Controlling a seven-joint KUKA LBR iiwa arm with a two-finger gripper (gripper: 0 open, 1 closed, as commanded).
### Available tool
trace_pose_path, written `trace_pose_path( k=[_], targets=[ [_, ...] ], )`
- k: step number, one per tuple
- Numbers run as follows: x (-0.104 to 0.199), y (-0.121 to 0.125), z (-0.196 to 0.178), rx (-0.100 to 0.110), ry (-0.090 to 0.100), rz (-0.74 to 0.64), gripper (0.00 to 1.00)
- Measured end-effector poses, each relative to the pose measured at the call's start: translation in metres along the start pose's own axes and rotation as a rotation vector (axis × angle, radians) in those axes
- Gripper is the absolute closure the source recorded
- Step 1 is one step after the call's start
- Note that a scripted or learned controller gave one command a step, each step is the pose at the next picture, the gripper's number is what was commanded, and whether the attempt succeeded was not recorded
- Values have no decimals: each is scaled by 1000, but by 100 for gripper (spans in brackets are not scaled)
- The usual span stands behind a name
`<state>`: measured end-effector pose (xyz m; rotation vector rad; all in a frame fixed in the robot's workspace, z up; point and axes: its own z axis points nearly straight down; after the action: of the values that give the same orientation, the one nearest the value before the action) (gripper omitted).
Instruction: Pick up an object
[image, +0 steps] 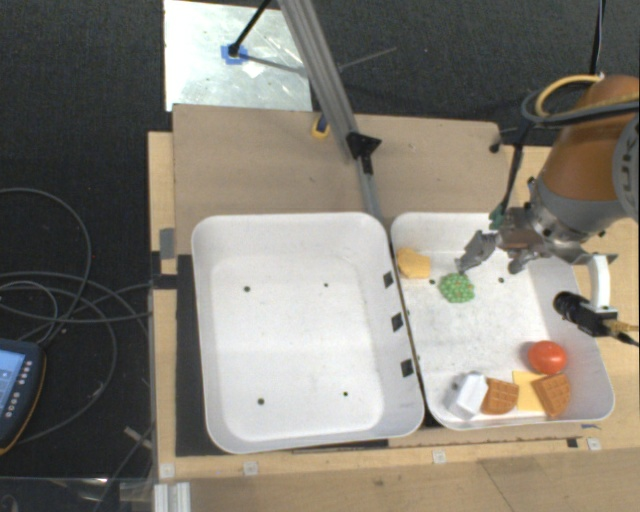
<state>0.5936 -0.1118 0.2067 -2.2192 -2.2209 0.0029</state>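
My gripper, fingers spread and holding nothing, hangs in the right bin just above the green ball.

A green, bumpy, rounded object is lying on the floor of the right bin, just below and beside the tip of the nearer of the two fingers; whether they are touching cannot be told. A yellow lump is sitting to the left of that finger, close to the bin's left wall. Well away from the fingers, toward the bin's near right corner, a red ball is resting, and beyond it a white block, a brown waffle-like wedge, a flat yellow slice and a second brown wedge are lying together, touching in a row along the near wall.
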Motion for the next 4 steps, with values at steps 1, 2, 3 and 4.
trace_pose_path(
  k=[1, 2, 3, 4],
  targets=[
    [-7, -6, 58, 1, 0, 1, 0],
    [-6, -7, 110, 1, 1, 0, 0],
    [-7, -5, 96, -6, 0, 1, 100],
    [-9, -5, 32, -11, -2, -2, 100]
  ],
)
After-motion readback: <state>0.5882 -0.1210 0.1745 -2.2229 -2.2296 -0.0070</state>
